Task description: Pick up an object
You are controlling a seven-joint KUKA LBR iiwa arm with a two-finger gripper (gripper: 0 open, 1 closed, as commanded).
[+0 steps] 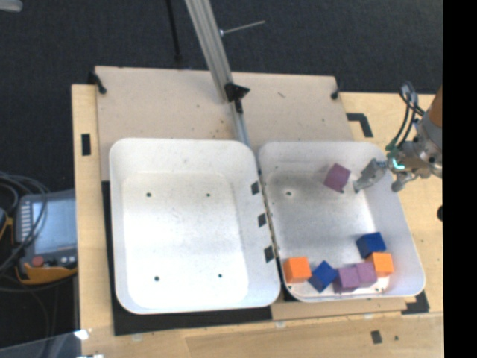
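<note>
Along the near edge of the right bin (387,200), a cluster of cubes lies untouched: an orange cube (297,268) at the near-left corner, a blue cube (323,275) touching it, then purple cubes (356,277) side by side, a second orange cube (383,263) beside them, and another blue cube (370,244) just behind that. None of these looks disturbed, so as far as the view tells, nothing has been lifted. The left bin (186,222) sits alongside on the tabletop (223,88). Farther back in the right bin, a lone purple cube (337,177) rests on the floor, well apart from the cluster. Just beside it to the right hovers the hand (380,176), released, with nothing between its two fingers; one finger (368,176) points toward that cube without touching it. My judgement is that the pick is at the approach stage: the lone purple cube looks the likely target, and closing, gripping and lifting all remain.
</note>
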